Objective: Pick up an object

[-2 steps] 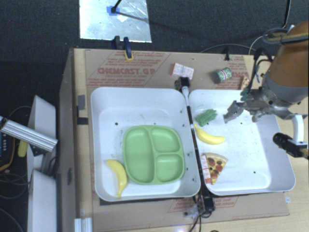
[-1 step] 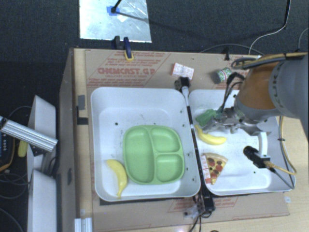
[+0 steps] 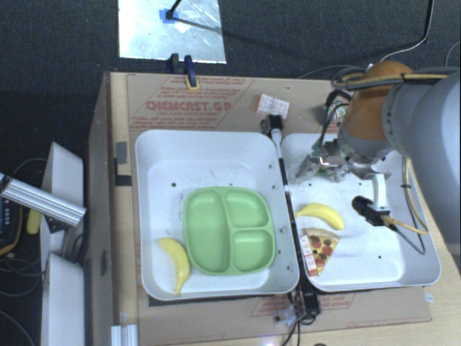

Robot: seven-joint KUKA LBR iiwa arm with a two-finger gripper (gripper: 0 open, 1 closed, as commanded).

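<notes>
My gripper (image 3: 333,166) hangs over the far left part of the right bin (image 3: 414,265), under the orange band of the arm (image 3: 367,114). A yellow banana (image 3: 320,214) lies in that bin, a little nearer the camera than the gripper and apart from it. Just in front of it lies a pizza slice toy (image 3: 318,249), against the bin's left wall. In the left bin (image 3: 155,157) sit a green divided plate (image 3: 229,229) and a second banana (image 3: 176,263) at the plate's front left. I see nothing held in the gripper.
A white and black piece (image 3: 373,199) with a yellow cable sits right of the right bin's banana; whether it belongs to the arm I cannot tell. A ridge (image 3: 287,207) divides the bins. Cardboard (image 3: 187,107) lies under them.
</notes>
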